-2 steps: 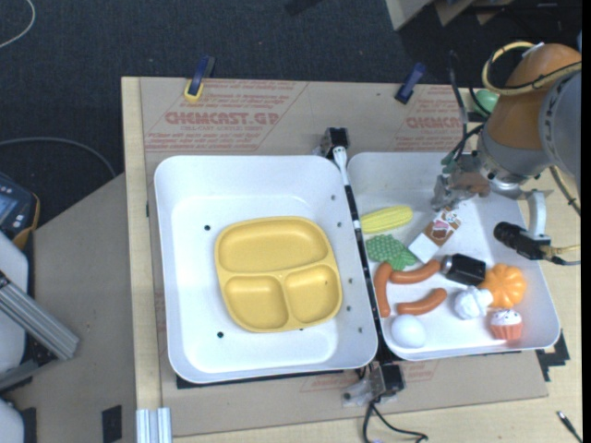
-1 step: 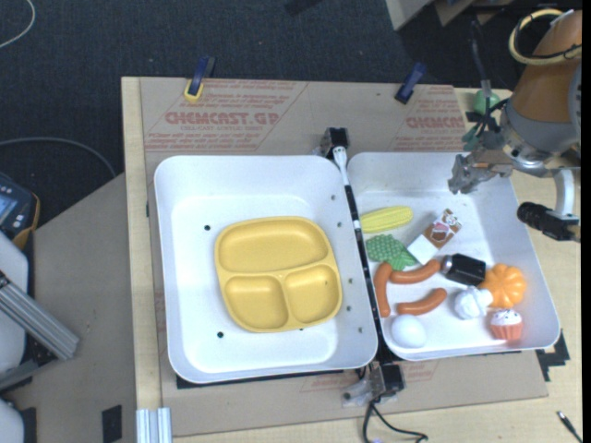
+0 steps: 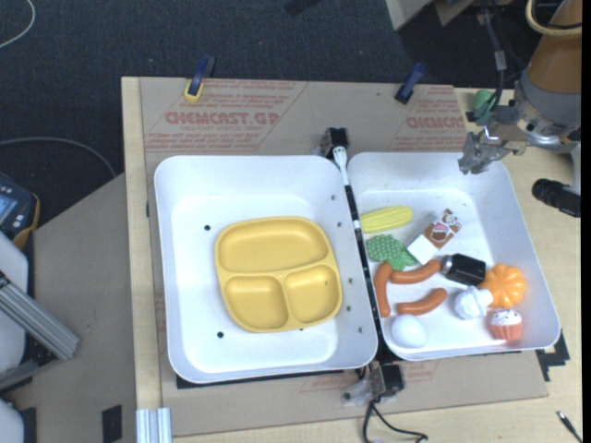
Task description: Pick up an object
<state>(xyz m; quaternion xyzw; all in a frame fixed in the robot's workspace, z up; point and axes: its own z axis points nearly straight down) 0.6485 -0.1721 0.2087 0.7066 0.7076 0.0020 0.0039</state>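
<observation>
Ok so, going left to right. The left bin (image 3: 175, 247) has just the yellow tray (image 3: 275, 272) sitting in the middle, three compartments, nothing in them. Not my first choice to grab: wide, flat, awkward for two fingers.

The right bin (image 3: 531, 247) is where all the small stuff is. Near the divider there's a corn cob (image 3: 386, 218), with a green piece (image 3: 388, 250) just below it. Then two sausages (image 3: 406, 280), the upper one curving around the lower, and a white egg (image 3: 407, 330) under them. Further right: a little brown and white block (image 3: 444, 228), a black thing (image 3: 463, 269), a white mushroom-ish bit (image 3: 471, 303), an orange pumpkin (image 3: 504, 285) and a cupcake (image 3: 506, 324) in the near corner.

My gripper (image 3: 480, 150) hangs over the far edge of the right bin, well apart from everything, holding nothing. Whether the fingers are spread or closed, I honestly can't tell from this angle.

So I'd say I'm at the very start: nothing picked, no target approached. Next move, in my view, is to come toward the pile and drop on something with room around it. The corn or the egg look least crowded. The pumpkin cluster seems risky, too much touching.
</observation>
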